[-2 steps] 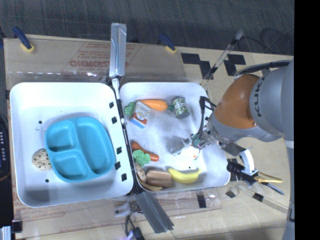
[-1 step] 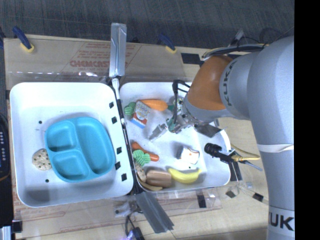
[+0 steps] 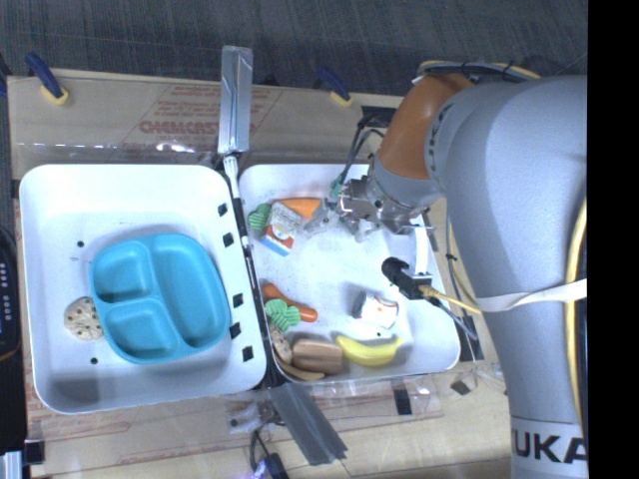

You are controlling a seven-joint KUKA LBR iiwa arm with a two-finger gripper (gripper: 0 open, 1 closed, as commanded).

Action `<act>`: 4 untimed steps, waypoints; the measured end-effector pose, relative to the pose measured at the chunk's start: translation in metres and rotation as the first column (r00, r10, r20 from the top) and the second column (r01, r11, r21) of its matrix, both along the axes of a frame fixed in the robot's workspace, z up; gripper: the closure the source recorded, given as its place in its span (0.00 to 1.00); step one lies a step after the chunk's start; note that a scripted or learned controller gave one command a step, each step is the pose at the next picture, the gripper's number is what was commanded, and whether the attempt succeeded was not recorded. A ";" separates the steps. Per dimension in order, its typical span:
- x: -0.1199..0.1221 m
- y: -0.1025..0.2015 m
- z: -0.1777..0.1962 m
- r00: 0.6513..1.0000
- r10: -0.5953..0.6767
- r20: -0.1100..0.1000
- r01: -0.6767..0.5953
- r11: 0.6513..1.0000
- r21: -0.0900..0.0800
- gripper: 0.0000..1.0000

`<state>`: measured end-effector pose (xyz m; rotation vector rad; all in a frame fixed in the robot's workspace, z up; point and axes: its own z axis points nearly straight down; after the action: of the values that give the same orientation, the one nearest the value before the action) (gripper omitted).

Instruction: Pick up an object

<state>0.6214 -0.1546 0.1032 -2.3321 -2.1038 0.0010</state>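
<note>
My gripper [image 3: 344,215] hangs low over the back of the right bin [image 3: 439,342], just right of an orange wedge [image 3: 299,209]. Beside the wedge lie a small printed carton [image 3: 281,232] and a green piece [image 3: 260,217]. Nothing shows held in the gripper. Along the front of the bin lie a carrot with a green top [image 3: 291,312], a brown bun [image 3: 316,353], a yellow banana [image 3: 368,349] and a white and orange toy [image 3: 377,310].
The left bin [image 3: 60,193] holds a blue divided plate [image 3: 158,295] and a cookie [image 3: 84,318] at its left. A raised divider [image 3: 243,267] separates the bins. The grey arm [image 3: 509,198] covers the right bin's right side.
</note>
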 end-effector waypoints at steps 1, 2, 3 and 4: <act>-0.069 -0.023 -0.011 0.991 0.135 -0.001 -0.135 0.991 0.001 0.00; -0.116 -0.057 -0.010 0.981 0.194 0.001 -0.194 0.981 -0.001 0.00; -0.114 -0.057 0.001 0.980 0.197 0.004 -0.197 0.980 -0.002 1.00; -0.114 -0.057 0.000 0.980 0.197 0.003 -0.197 0.980 -0.002 0.00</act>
<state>0.5070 -0.2113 0.1035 -2.1142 -2.3275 -0.0011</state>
